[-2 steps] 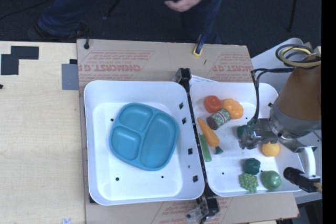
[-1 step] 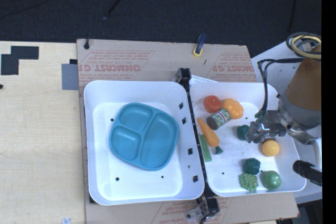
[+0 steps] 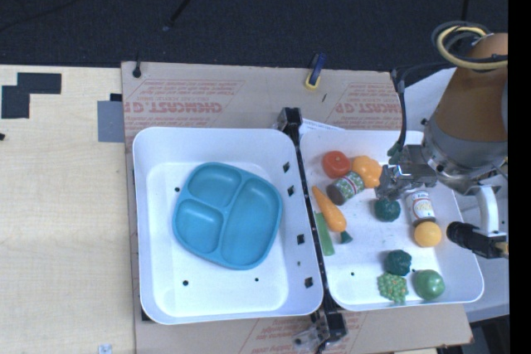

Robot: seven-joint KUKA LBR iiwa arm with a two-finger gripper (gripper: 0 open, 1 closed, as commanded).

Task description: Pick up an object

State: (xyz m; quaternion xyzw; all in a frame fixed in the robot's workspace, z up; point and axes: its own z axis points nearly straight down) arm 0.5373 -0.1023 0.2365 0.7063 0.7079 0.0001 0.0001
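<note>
The right bin (image 3: 365,298) holds several toy foods. A red tomato (image 3: 335,162), a yellow-orange pepper (image 3: 367,171) and a small dark jar (image 3: 347,187) lie at its back. A carrot (image 3: 330,210) rests near the bin's left wall. My gripper (image 3: 397,179) hangs low over the middle of this bin. It sits just above a dark teal round piece (image 3: 386,210) and beside a small white-labelled bottle (image 3: 421,204). The wrist hides how the gripper stands, and I see nothing held in it.
An orange ball (image 3: 427,234), a dark green piece (image 3: 397,262), a bumpy green cluster (image 3: 392,287) and a green apple (image 3: 428,284) fill the bin's front right. A green strip (image 3: 324,238) lies by the carrot. The left bin (image 3: 158,294) holds a blue divided plate (image 3: 227,214).
</note>
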